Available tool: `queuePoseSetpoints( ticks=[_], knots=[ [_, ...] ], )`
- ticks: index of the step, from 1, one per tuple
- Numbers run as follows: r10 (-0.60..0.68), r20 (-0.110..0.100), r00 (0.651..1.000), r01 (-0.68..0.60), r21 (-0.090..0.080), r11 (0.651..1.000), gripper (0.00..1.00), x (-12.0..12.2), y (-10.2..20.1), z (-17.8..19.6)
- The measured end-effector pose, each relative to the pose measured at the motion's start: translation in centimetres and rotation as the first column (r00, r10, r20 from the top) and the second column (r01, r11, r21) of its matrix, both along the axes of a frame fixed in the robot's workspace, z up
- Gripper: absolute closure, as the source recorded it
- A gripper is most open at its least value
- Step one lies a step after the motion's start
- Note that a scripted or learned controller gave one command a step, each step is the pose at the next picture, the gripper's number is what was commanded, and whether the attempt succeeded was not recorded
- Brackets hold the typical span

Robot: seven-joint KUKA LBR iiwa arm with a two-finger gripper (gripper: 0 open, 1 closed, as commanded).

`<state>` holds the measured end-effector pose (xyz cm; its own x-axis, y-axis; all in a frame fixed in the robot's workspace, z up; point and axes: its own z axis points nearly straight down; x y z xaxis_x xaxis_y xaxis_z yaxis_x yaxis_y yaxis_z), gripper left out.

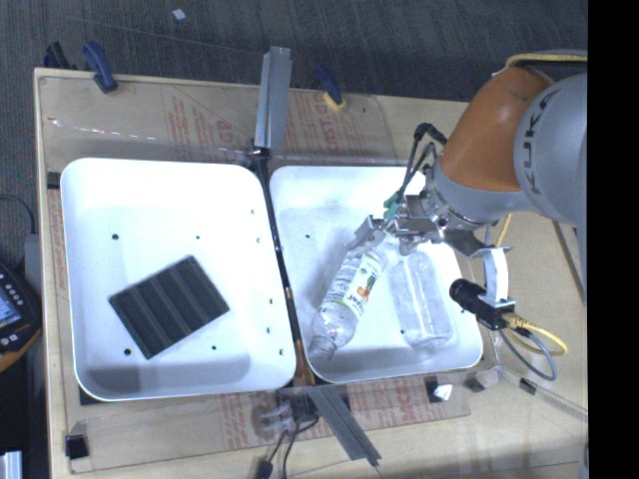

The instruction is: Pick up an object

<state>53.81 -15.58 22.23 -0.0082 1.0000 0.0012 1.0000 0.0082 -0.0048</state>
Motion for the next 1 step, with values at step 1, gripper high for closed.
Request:
queuePoseSetpoints(
  ticks=[1],
  knots=[
    [0.121, 0.000, 0.993, -0.121, 0.000, 0.993, 0.00, 0.55, -1.73, -10.33]
  ],
)
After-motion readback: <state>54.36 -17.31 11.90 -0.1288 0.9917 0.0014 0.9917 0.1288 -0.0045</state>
